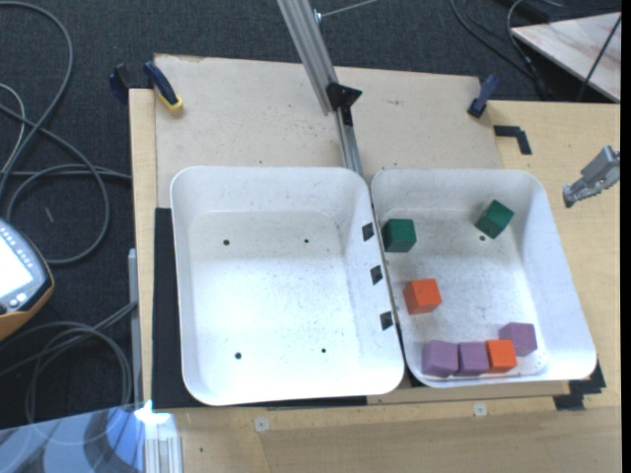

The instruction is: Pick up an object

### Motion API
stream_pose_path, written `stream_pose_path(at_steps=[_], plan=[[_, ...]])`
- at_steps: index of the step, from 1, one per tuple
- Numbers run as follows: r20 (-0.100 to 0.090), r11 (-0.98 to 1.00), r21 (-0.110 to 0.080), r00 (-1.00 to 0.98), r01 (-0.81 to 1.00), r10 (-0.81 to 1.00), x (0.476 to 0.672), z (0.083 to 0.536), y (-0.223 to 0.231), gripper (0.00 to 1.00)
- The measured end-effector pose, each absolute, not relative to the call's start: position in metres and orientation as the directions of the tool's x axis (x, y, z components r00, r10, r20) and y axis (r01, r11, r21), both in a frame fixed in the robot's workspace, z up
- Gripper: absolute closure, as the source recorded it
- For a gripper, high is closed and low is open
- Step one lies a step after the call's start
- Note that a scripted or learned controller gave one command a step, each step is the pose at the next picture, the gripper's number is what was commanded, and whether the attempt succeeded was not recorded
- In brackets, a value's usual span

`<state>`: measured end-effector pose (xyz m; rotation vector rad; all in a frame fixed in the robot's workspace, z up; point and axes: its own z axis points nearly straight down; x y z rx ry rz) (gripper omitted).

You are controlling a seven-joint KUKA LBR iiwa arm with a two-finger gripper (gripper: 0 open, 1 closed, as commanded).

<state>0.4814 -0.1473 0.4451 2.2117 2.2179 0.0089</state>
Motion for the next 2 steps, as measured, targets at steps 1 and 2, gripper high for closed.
stream_pose_path(at_steps=[1, 2], plan=[[-0.005, 0.004, 0.013, -0.003, 1.000, 1.000, 0.5584, 0.5511, -0.1298, 0.00], [-0.004, 0.001, 0.008, -0.001, 1.000, 1.000, 0.5565, 0.5589, -0.1305, 1.00]])
